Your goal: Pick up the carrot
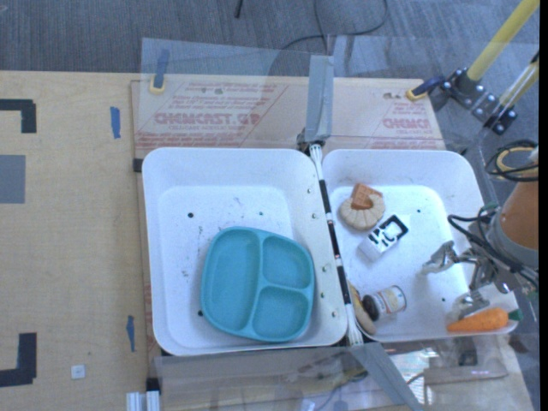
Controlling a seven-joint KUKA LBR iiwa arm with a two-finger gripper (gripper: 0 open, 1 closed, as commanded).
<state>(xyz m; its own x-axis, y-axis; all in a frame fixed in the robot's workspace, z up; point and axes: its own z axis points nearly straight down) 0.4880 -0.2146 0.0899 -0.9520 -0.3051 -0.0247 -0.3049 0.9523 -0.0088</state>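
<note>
The orange carrot (479, 320) lies flat on the front right rim of the right bin (411, 174), its green end pointing right. My gripper (456, 279) hangs just above and left of it, over the bin floor. The two metal fingers stand apart, one near the bin's middle right and the other close to the carrot's left tip. Nothing is between them, so the gripper is open. The arm's orange band (522, 221) shows at the right edge.
A tan and orange pastry-like toy (363, 206), a white box with black marks (385, 234) and a small jar (384, 303) on its side lie in the right bin. The left bin (171, 187) holds a teal divided plate (259, 285).
</note>
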